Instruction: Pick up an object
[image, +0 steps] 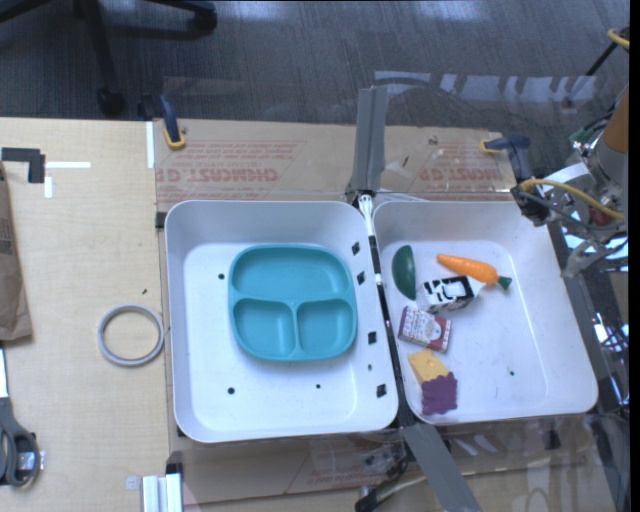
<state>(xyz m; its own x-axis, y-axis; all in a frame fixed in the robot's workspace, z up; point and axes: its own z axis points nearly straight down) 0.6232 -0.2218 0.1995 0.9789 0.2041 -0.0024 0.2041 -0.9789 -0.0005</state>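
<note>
Well, I am at the very start of the work: no object is taken yet. My gripper (585, 215) is at the right edge, above the far right corner of the right bin (560, 330), among cables, and I cannot tell its state. The things to pick lie in this bin: a toy carrot (468, 267), a dark green piece (403, 270), a black and white item (450, 292), a small red packet (424, 328) and a yellow and purple piece (434, 382). The left bin (190, 330) holds a teal divided plate (293, 302). I think the next move is to come over one object, maybe the carrot because it lies a little apart, and go down on it.
</note>
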